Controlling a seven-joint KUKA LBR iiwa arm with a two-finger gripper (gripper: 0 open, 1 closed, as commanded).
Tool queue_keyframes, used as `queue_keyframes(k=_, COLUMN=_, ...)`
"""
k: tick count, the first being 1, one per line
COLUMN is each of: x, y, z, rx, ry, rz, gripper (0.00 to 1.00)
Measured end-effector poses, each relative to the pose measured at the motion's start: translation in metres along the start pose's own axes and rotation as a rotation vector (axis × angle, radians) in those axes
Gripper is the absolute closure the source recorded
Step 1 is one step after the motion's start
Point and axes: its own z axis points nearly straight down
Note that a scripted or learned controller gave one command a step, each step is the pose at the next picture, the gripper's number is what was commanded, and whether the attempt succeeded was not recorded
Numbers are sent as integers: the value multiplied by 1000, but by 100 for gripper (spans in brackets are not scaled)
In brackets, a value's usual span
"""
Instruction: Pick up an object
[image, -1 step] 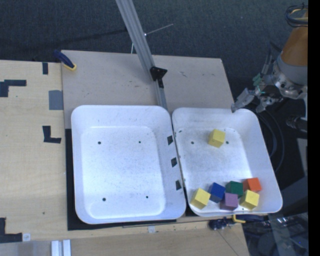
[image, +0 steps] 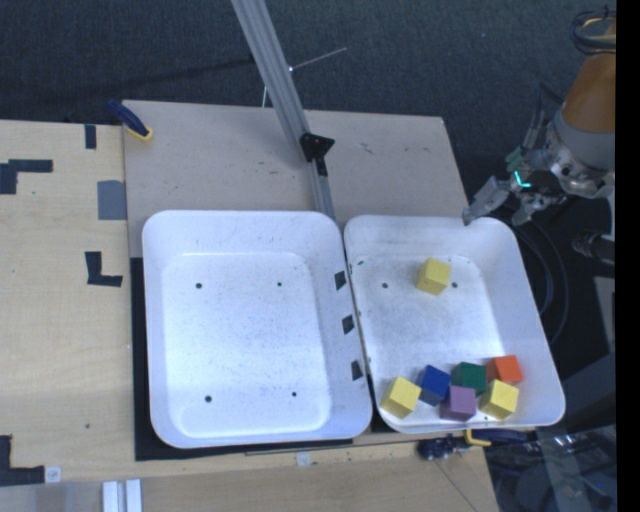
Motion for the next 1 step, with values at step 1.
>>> queue_keyframes(k=1, x=-7, y=-7, z=50, rx=4, ry=1, rz=2, gripper=0)
